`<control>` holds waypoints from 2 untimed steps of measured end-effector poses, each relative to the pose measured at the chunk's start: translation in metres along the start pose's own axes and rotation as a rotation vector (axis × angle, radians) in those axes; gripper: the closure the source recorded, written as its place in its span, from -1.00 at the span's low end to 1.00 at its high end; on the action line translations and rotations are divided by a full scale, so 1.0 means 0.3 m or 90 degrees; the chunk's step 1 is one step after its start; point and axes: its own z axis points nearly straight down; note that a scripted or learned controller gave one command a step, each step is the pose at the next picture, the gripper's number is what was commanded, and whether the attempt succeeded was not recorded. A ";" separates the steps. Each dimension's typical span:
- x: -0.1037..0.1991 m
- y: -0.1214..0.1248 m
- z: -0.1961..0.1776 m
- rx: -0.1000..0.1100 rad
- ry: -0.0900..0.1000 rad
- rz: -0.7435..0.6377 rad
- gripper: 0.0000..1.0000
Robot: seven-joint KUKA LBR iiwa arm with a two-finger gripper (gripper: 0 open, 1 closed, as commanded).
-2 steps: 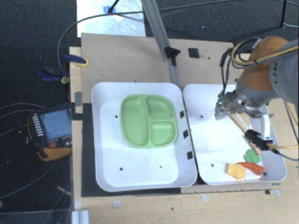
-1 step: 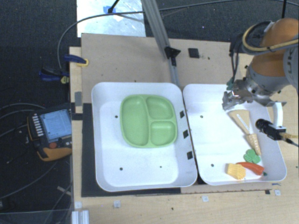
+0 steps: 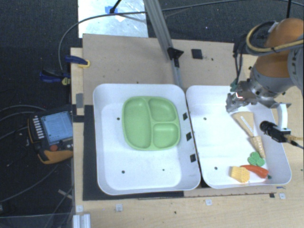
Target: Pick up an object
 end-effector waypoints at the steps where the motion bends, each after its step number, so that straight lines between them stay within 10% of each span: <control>1: 0.177 0.024 0.022 0.001 0.001 -0.003 1.00; 2: 0.324 0.039 0.014 0.000 0.001 -0.003 1.00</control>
